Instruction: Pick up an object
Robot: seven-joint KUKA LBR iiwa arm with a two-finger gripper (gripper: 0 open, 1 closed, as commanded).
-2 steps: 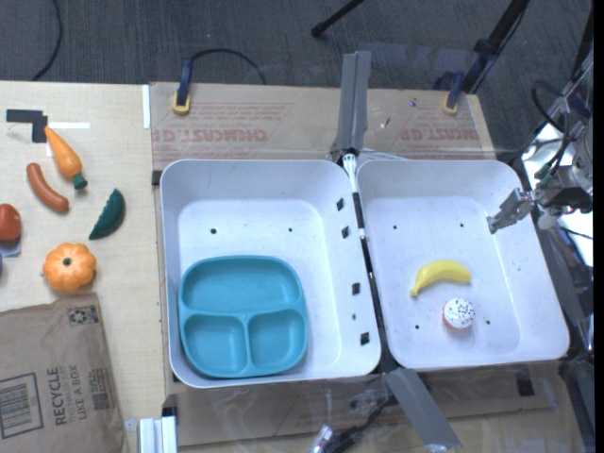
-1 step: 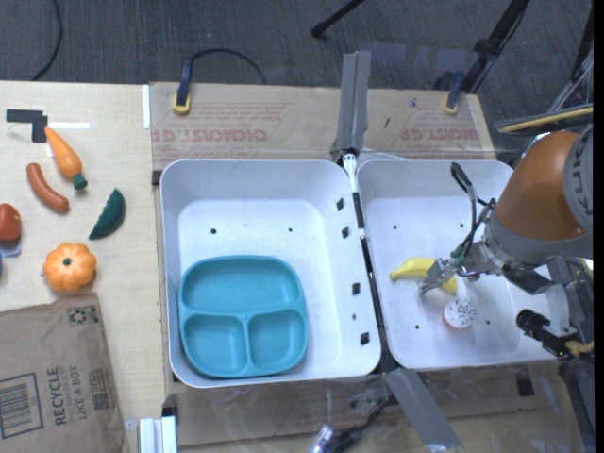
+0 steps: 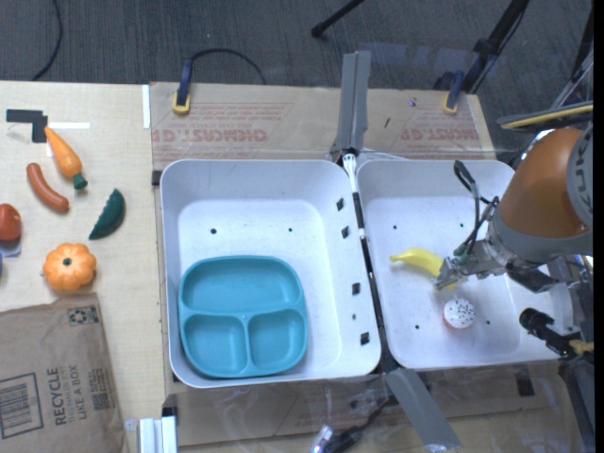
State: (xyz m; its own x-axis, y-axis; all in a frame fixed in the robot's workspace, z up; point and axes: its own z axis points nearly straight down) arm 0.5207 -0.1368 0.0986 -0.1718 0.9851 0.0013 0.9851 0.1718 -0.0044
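Note:
A yellow banana lies in the right bin, near its middle. A small white and pink round object sits on the bin floor just in front of it. My gripper hangs low over the bin at the banana's right end, right above the round object. The grey arm with its orange band reaches in from the right. The fingertips are too small and dark to read.
A teal divided tray lies in the left bin. On the bench at the far left are toy foods: a carrot, a sausage, a pumpkin and a green wedge.

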